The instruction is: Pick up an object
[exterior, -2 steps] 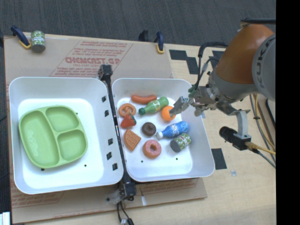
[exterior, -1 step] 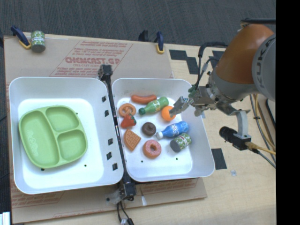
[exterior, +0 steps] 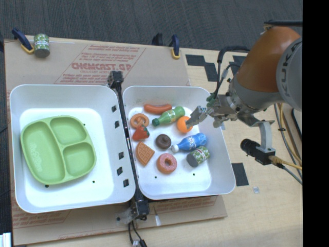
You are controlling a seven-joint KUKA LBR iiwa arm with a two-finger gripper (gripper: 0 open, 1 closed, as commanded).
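1. Right bin (exterior: pixel 221 176), near edge: pink doughnut (exterior: pixel 166 163), waffle (exterior: pixel 144 153), dark can (exterior: pixel 197 156).
2. Mid bin: blue bottle (exterior: pixel 190 142), chocolate doughnut (exterior: pixel 163 141), strawberry (exterior: pixel 141 133), bagel (exterior: pixel 139 120).
3. Far part: green bottle (exterior: pixel 168 116), sausage (exterior: pixel 157 107), orange fruit (exterior: pixel 183 125).
4. End effector (exterior: pixel 195 117) hangs over the right bin, just beside the orange fruit (finger state: cannot tell; nothing seen pinched).
5. Left bin (exterior: pixel 105 184) holds a green divided plate (exterior: pixel 58 148).
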